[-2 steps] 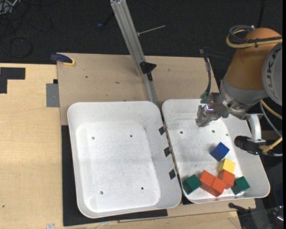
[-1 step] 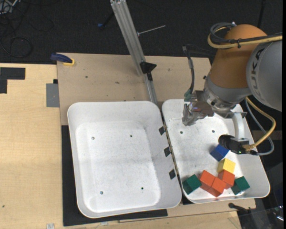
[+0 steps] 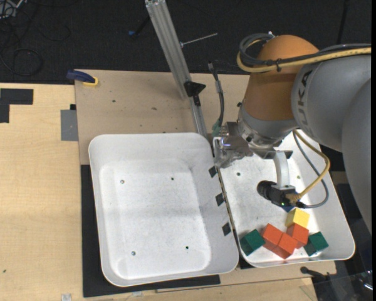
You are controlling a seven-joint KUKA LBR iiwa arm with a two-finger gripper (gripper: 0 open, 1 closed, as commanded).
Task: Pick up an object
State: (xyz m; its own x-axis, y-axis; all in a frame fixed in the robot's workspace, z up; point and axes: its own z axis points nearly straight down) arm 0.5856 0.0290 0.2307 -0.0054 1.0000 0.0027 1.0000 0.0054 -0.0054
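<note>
The hand [image 3: 225, 148] hangs low over the back corner of the right bin [image 3: 245, 190], close against the edge where the two bins meet. Its tip is lost among metal parts and shadow, so I cannot tell whether it is spread or pressed together. Directly above and to the right of it, the wrist widens into the orange band [image 3: 279, 86] and then the grey arm [image 3: 338, 105], which leaves by the view's right side.

Just left of the hand lies the left bin [image 3: 95, 150], its white floor speckled. Three black clips [image 3: 219, 199] sit in a row along the shared edge, running from just under the hand toward the front.

The task's things are well apart from the hand, down at the front of the right bin and to the hand's right. They form a tight cluster of blocks. The orange blocks [image 3: 279, 238] are in the middle and touch one another. A yellow block [image 3: 298, 218] rests against their back side, the closest of the group to the hand. A green block [image 3: 252, 240] lies at the cluster's left end and a second green block [image 3: 316, 243] at its right end.

Behind the hand an aluminium rail [image 3: 169, 42] slants up and away to the left. Both bins sit on a black mat [image 3: 86, 231] on the wooden counter [image 3: 131, 105]. Far to the left of the hand, a blue clamp [image 3: 81, 77] lies at the counter's back corner.
</note>
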